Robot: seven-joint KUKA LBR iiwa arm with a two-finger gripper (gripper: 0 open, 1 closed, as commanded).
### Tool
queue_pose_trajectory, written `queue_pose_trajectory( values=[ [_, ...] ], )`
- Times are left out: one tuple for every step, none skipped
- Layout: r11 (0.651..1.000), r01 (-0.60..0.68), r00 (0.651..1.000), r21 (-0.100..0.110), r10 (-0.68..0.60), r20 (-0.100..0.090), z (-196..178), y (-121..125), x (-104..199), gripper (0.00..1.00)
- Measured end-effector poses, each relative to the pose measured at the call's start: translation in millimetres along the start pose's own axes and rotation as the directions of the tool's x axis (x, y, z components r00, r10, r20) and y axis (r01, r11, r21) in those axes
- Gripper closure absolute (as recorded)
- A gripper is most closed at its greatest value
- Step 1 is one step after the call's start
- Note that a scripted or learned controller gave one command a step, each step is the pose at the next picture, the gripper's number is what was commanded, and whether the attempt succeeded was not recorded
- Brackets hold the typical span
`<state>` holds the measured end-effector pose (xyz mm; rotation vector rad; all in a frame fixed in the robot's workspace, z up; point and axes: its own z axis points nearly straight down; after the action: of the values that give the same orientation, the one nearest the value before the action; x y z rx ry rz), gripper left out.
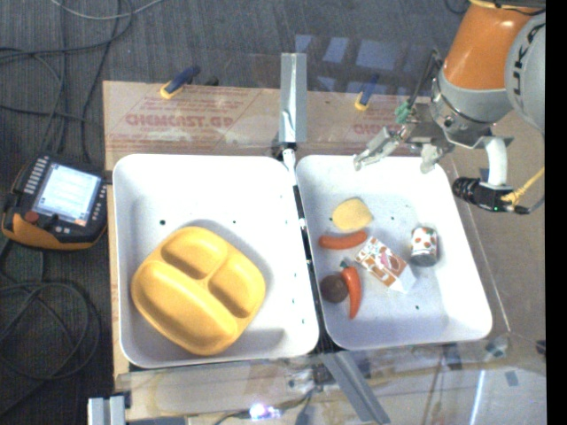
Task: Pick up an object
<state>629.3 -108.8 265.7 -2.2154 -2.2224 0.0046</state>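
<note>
In my white bins (pixel 443 321) I see a yellow tray (pixel 199 289), a yellow lump (pixel 352 212), an orange sausage (pixel 342 240), a red pepper (pixel 353 289), a dark brown ball (pixel 333 288), and a red-patterned white carton (pixel 381 262).

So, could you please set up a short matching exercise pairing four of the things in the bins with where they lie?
Things:
1. yellow tray
2. can
3. chilli
4. hand

Places:
A. right bin, towards its right side
B. above the right bin's far edge
C. left bin
D. right bin, near its front, beside a dark round thing

Pairs: 1-C, 2-A, 3-D, 4-B
</note>
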Motion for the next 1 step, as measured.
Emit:
queue_pose_trajectory(
  values=[
    [0.999,-0.032,0.999,0.001,0.032,0.002,46.4,-58.0,-32.9,0.00]
  ],
)
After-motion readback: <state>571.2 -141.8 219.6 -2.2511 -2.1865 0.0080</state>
